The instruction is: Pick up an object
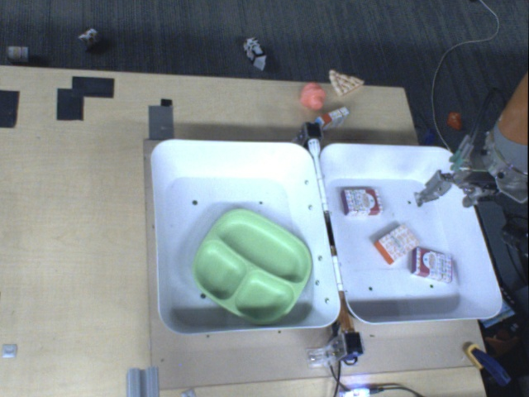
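The right bin [388, 300] holds three small packets. A red-and-white packet [361, 201] lies at its upper left, an orange-and-white one [397, 242] in the middle, and another red-and-white one [431, 264] toward the lower right. A green divided plate [252, 263] lies in the left bin [178, 222]. My gripper [452, 193] hangs over the right bin's upper right part, up and to the right of the packets. It is open with nothing between its fingers.
Behind the bins on the bench lie a pink ball [312, 96], a toy pizza slice [345, 82] and a small tube [332, 118]. A clip and wires [343, 350] sit at the front between the bins. The arm's body [508, 151] rises past the right rim.
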You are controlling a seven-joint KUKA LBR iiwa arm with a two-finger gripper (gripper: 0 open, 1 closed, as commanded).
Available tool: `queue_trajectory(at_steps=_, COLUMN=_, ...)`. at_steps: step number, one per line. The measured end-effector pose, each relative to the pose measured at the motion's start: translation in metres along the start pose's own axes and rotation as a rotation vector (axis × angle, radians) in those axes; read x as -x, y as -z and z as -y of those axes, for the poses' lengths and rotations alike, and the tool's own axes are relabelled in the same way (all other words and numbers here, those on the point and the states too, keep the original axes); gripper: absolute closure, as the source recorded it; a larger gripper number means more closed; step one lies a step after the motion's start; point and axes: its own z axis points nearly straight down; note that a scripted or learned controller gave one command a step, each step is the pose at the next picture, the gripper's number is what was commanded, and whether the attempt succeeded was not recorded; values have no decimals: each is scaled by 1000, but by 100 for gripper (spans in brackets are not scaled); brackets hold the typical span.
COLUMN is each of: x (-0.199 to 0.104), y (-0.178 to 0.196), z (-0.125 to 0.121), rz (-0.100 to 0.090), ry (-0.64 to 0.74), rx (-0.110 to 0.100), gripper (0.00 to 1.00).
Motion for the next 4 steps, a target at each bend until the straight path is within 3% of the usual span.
queue_trajectory(at_steps=1, x=-53, y=-133, z=12, rz=1, ry=1, rx=6, gripper=0)
queue_trajectory(at_steps=2, x=-53, y=-122, z=10, rz=1, ry=0, rx=12, gripper=100)
queue_trajectory(at_steps=3, x=-53, y=-122, z=10, rz=1, ry=0, rx=11, gripper=0)
queue_trajectory(at_steps=4, x=-54, y=-111, z=9, rz=1, ry=2, rx=15, gripper=100)
